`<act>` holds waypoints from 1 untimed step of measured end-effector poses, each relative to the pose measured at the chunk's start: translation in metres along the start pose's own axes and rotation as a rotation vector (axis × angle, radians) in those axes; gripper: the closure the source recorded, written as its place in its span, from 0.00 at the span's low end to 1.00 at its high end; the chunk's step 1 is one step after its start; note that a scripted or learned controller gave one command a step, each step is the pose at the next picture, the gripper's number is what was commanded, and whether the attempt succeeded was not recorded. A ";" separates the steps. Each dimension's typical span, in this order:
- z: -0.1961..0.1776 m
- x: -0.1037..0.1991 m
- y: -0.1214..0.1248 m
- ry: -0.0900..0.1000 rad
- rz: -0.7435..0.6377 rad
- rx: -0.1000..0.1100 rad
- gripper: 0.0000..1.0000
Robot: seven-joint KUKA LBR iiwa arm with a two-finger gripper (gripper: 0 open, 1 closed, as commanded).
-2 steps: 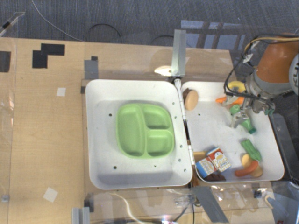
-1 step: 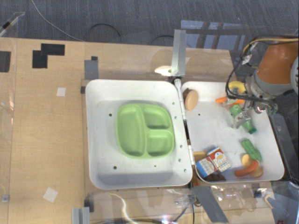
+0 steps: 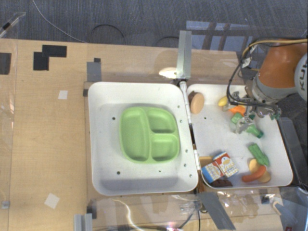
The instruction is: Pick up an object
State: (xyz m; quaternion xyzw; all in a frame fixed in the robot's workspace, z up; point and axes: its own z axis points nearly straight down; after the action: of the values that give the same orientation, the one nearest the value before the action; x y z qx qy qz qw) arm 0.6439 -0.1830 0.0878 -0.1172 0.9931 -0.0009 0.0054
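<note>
Seen from above, the arm's gripper (image 3: 246, 121) hangs low in the right bin (image 3: 211, 138), over a small green piece (image 3: 255, 133) just beside an orange piece (image 3: 236, 110). Whether it pinches anything cannot be told. This looks like the grasp step; next would be lifting clear.

Readable text is scarce. On the arm's grey casing (image 3: 302, 76) at the far right edge there are dark letters, cut off by the frame; looks like a "K" and part of a 2nd letter, prob. a brand mark, can't read more. The small carton (image 3: 224, 165) in the right bin (image 3: 207, 134) has red, white & blue printing on its faces, but it's too small and blurred to make out any words or nos.
</note>
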 end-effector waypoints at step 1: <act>-0.001 -0.035 0.025 0.000 0.008 0.000 0.00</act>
State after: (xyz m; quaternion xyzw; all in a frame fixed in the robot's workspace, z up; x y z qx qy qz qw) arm 0.6718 -0.1506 0.0890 -0.1130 0.9936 -0.0008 0.0053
